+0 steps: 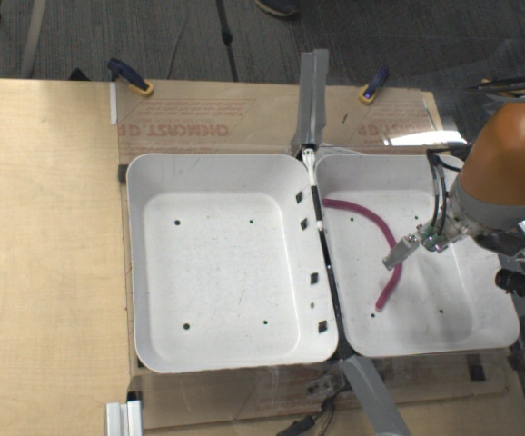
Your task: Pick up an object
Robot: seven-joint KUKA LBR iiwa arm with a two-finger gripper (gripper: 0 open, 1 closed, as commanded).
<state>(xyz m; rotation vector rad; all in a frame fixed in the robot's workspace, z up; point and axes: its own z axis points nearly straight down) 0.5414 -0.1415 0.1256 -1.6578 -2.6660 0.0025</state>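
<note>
A KUKA arm [506, 157] reaches over the right bin [444, 334], its gripper [399, 254] poised just beside a curved pink tube [381, 230] lying on that bin's floor near the divider. Whether the fingers are spread or closed cannot be told, and nothing is seen between them. The left bin [153, 271] adjoins the right bin; two clamps [128, 75] [373, 84] grip cardboard [199, 121] behind it.

Two white bins [222, 175], faintly speckled with small black dots, sit on a pale tan wooden desk [44, 243]. A magenta tube [376, 221] lies in the three o'clock bin. The arm [508, 157] is orange over grey.
</note>
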